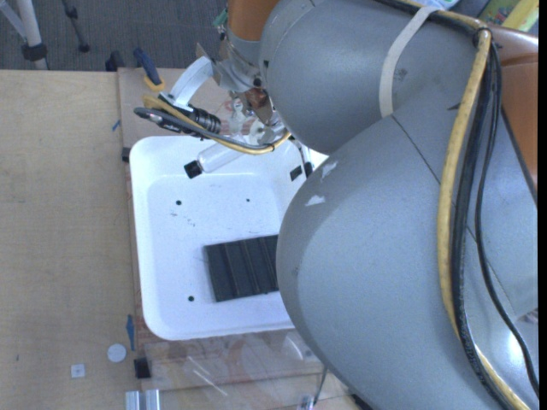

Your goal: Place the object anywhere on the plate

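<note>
A dark grey ridged rectangular slab [242, 268] lies flat on the floor of the near white bin [140, 229], toward its right side, and the arm covers its right end. My gripper [249, 116] hangs below the orange wrist band [248, 7] at the far rim of this bin, well away from the slab. Something small and reddish-white shows at the gripper, too blurred to name. The bulky grey arm [402, 195] hides the right half of the scene.
A corner of the second white bin [192, 77] shows behind the gripper. Black and yellow cables [181, 119] loop out to the gripper's left. Bare wooden bench [60, 229] spreads to the left, with small bits [115, 353] near the front edge.
</note>
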You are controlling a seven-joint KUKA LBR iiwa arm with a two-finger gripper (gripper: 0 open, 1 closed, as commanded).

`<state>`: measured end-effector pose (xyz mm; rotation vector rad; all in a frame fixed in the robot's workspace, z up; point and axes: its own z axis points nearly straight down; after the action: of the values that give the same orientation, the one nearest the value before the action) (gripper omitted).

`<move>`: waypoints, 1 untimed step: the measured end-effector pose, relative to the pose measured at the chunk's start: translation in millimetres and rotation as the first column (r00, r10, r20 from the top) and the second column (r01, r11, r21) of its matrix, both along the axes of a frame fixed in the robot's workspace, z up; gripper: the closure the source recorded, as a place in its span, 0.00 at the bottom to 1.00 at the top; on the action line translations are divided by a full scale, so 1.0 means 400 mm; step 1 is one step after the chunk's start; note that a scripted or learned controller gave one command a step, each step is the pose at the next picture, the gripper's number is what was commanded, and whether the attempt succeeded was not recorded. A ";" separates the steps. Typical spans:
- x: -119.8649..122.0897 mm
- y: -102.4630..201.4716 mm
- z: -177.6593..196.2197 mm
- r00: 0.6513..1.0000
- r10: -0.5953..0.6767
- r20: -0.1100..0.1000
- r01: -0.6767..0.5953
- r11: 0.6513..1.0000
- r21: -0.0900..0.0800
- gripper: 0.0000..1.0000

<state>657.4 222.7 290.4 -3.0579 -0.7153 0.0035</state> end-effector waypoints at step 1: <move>-0.003 -0.004 0.169 0.974 -0.228 0.006 0.228 0.974 0.001 1.00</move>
<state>656.0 221.2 357.9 -3.1208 -0.3591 -0.0055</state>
